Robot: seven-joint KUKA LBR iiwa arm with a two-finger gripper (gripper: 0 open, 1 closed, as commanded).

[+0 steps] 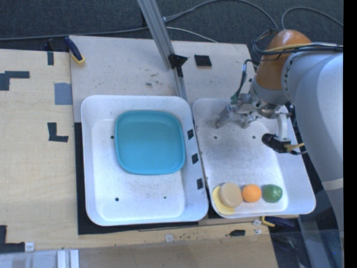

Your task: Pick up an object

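The end effector (231, 115) hung over the far end of the right bin (245, 149), fingers spread, gripping nothing. The beige disc (229, 195), orange ball (251, 193) and green ball (271, 193) lay well below it, along the near rim.

A plate (149, 142) lies in the left bin (97, 200); three small objects (249, 194) line the right bin's (298, 197) near edge.

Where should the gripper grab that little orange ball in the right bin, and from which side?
Grip the orange ball across its middle, coming straight down. It sits between a tan round piece and a green ball, so the fingers probably fit best at its near and far sides, where the gaps look open.
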